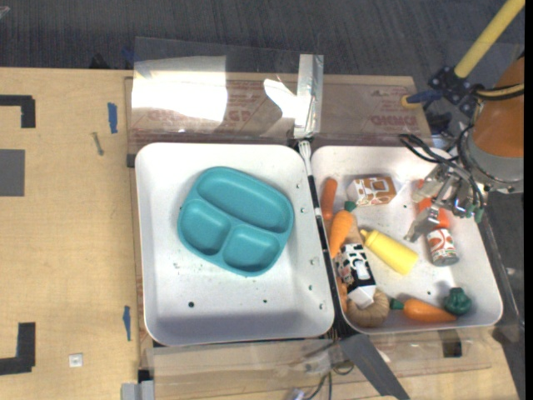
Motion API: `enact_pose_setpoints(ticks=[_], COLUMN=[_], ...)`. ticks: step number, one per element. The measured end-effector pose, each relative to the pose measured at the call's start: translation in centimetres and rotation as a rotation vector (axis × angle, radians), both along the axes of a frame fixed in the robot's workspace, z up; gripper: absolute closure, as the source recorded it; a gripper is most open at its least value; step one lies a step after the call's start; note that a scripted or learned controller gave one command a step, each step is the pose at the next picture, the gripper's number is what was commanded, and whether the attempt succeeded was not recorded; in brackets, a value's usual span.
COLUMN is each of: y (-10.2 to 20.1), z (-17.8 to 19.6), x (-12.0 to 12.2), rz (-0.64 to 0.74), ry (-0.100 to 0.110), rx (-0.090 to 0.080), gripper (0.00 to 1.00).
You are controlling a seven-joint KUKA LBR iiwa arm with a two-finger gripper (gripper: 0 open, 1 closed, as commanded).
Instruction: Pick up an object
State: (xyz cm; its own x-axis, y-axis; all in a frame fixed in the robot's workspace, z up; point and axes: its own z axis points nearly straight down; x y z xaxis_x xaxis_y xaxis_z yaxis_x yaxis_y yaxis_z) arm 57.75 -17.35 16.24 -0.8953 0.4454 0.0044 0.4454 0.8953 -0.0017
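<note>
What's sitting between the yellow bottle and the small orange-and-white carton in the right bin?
Nothing: in the camera view, bare white bin floor separates the yellow bottle from the carton.

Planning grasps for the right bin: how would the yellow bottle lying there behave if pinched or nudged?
The yellow bottle lies on its side and looks rounded, so a nudge would probably roll it. Its surface looks smooth, so a pinch might slip. It sits close to the cow-patterned toy, which may get jostled too.
</note>
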Motion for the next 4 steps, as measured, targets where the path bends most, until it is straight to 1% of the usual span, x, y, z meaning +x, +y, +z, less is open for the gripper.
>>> enact_pose_setpoints(ticks=[1, 2, 3, 4], y=[-3.7, -4.3, -3.6, -3.7], z=[-6.4, -7.4, -7.4, -6.1], x=[0.3, -3.8, -6.7, -6.4], rz=[0.008, -0.071, -0.153, -0.154], ry=[-0.013, -0.015, -0.018, -0.028], rx=[0.004, 0.005, 0.005, 0.000], gripper=[0.00, 0.00, 0.00, 1.00])
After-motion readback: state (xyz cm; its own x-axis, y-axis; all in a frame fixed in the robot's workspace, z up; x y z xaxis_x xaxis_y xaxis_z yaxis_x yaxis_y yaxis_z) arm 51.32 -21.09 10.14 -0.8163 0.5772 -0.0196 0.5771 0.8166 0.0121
